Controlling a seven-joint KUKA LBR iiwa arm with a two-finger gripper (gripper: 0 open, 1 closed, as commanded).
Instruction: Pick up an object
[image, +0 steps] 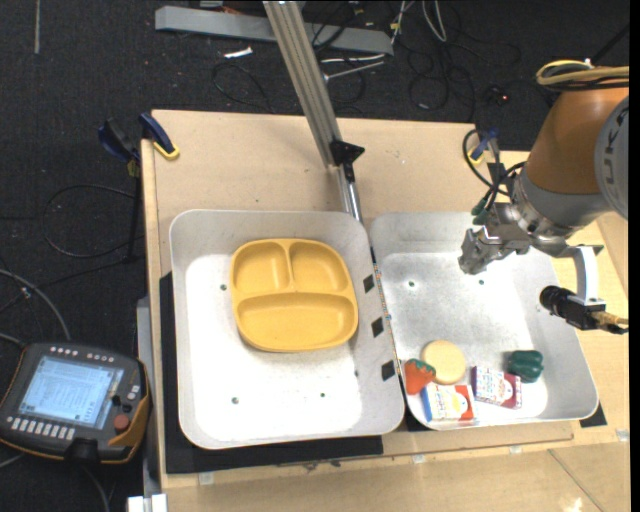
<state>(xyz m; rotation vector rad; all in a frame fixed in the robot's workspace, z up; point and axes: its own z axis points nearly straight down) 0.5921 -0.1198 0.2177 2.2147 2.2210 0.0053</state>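
My gripper (476, 254) hangs over the upper middle of the right bin (450, 290), with nothing seen between its fingers. Along that bin's near edge lie small objects: a red strawberry-like toy (417, 374), a pale round disc (444, 360), a small red and white box (448, 403), another printed carton (496, 386) and a dark green piece (525, 364). All of them lie well below the gripper in the view, apart from it.
A yellow divided plate (293, 294) sits in the left bin (200, 330). A slanted metal pole (312, 85) rises from between the bins. A teach pendant (70, 398) lies left of the bench. A blue and yellow clamp (150, 135) grips the bench's far left corner.
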